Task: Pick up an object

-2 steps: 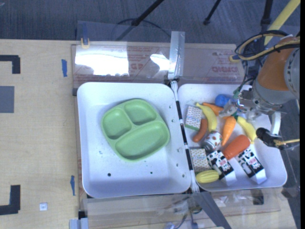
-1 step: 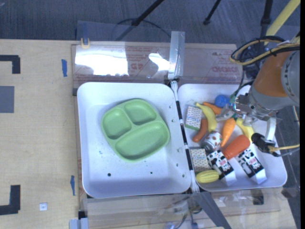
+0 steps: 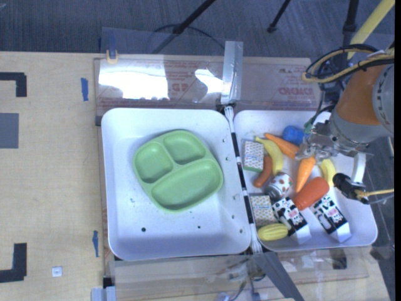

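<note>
The right bin (image 3: 366,234) holds a heap of toy foods. Among them are an orange carrot (image 3: 304,172), a yellow banana (image 3: 274,150), a blue ball (image 3: 292,133), a red-orange piece (image 3: 311,192), two cow-patterned cartons (image 3: 290,215) (image 3: 331,217) and a yellow lemon (image 3: 273,232). My gripper (image 3: 311,149) hangs over the bin's back right part, directly above the carrot's thick end. The carrot points down and slightly left from the gripper. Whether the two touch cannot be made out.
The left bin (image 3: 119,231) bears a green divided plate (image 3: 178,169). Two checkered packets (image 3: 254,155) (image 3: 262,209) and a small round tin (image 3: 280,184) lie by the wall between the bins. Cables (image 3: 332,61) loop over the arm (image 3: 363,99) at the right.
</note>
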You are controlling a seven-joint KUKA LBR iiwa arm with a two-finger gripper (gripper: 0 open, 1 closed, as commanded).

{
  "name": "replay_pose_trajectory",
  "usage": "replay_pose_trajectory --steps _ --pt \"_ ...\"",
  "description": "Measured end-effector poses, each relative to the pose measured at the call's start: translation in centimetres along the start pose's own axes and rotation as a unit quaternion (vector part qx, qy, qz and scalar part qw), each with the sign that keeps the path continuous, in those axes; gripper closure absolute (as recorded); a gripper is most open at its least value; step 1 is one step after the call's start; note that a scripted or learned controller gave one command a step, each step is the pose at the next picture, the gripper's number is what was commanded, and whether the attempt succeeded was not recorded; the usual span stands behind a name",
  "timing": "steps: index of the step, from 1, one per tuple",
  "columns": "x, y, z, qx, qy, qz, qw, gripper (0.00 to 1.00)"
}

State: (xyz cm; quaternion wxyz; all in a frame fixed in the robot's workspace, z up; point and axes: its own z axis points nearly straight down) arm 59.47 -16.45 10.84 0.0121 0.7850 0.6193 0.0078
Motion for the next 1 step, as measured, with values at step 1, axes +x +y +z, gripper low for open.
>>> replay_pose_trajectory --steps 1 --pt "3.44 -2.35 -12.84 0.014 0.001 0.018 0.9997 1.0"
